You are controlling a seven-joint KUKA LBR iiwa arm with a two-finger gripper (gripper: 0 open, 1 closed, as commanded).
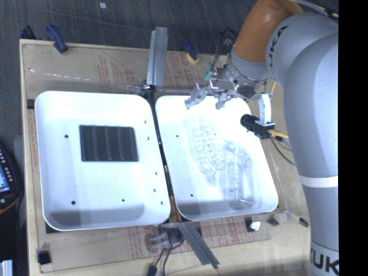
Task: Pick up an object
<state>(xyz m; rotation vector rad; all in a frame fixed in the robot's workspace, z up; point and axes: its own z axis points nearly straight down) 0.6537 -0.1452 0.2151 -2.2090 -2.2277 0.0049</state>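
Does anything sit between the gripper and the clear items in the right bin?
Nothing visible does. The gripper hovers over the right bin's far edge; the clear bottle and clear tray lie uncovered nearer the camera.

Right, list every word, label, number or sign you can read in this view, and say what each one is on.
"KU": large dark letters on the grey arm, cut off by the lower edge of the view.
Faint red print on the brown board under the bins: too blurred to read.
Lit screen on the dark device at the left edge: too small to read.
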